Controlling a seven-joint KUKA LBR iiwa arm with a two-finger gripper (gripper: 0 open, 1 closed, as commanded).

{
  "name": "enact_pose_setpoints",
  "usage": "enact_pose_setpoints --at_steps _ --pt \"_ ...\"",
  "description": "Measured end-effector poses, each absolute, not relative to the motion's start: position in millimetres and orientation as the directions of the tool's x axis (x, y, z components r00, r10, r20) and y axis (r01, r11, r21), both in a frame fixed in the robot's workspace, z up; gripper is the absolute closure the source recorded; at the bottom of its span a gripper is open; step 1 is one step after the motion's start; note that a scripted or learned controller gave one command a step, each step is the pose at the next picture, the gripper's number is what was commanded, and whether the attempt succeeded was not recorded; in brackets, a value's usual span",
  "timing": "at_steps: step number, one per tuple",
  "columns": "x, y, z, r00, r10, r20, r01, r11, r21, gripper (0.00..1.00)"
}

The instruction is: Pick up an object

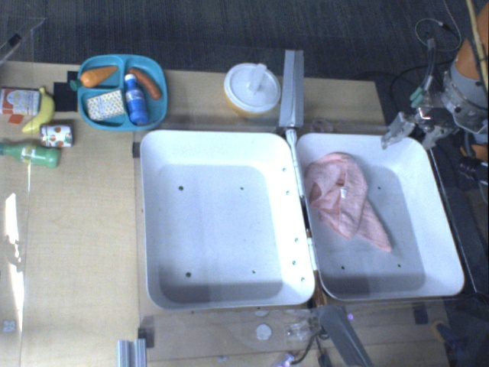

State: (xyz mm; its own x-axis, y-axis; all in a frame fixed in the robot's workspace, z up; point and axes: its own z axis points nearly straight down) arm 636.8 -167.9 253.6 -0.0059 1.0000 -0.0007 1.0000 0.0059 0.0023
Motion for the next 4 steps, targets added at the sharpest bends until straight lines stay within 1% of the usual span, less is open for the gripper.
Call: enact_pose_setpoints --at_steps 1,2,3,4 --pt "641.3 -128.7 146.3 -0.124 0.992 0.0 0.992 0.124 0.0 0.0" --pt "597.2 -130.6 91.6 -0.19 0.982 -0.004 0.982 0.19 0.016 0.0" --pt "656.1 -100.6 91.6 -0.429 0.903 -0.008 0.903 0.429 0.014 0.0" --pt "658.0 -98.6 103.5 -0.431 0.902 -0.008 0.902 0.431 0.019 1.0"
